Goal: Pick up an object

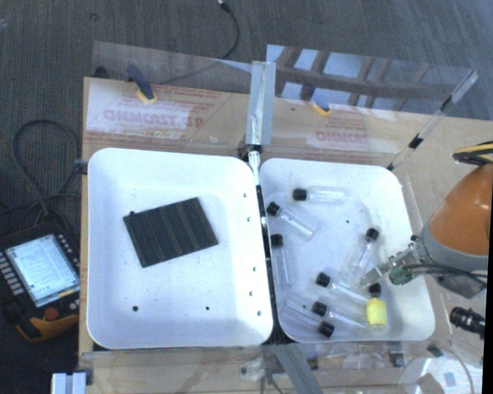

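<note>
Several clear vials with black caps lie scattered in the right bin [397,186], among them one near the back [320,194] and one standing at a slant [364,249]. Close to that bin's front right corner lies a vial with a yellow cap [376,312]. My gripper [394,272] hangs over the right bin's right side, just above the yellow-capped vial and beside the slanted one. Nothing shows as held in it. Behind it, the arm's orange band [470,216] rises at the right edge.
The left bin [106,183] holds a flat black ribbed pad [171,231]. A metal divider post [260,105] stands behind the seam between the bins. A handheld pendant [33,275] with cables lies on the floor to the left.
</note>
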You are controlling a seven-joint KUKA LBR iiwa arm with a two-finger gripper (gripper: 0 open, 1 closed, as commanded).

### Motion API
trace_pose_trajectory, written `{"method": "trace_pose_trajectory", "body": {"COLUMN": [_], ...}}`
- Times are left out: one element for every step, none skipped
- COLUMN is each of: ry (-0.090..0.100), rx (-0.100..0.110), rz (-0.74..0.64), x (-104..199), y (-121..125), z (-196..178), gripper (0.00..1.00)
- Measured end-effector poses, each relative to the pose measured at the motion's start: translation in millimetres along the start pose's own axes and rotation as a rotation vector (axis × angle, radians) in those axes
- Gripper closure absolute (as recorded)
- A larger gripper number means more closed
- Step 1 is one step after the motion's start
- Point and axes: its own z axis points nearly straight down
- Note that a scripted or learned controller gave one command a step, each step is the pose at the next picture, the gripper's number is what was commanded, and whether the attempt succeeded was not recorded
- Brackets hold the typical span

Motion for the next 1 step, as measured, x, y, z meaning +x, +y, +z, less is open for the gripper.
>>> {"method": "trace_pose_trajectory", "body": {"ry": [0.001], "rx": [0.001], "rz": [0.0], "x": [0.3], "y": [-0.2], "z": [0.1], "gripper": [0.0]}}
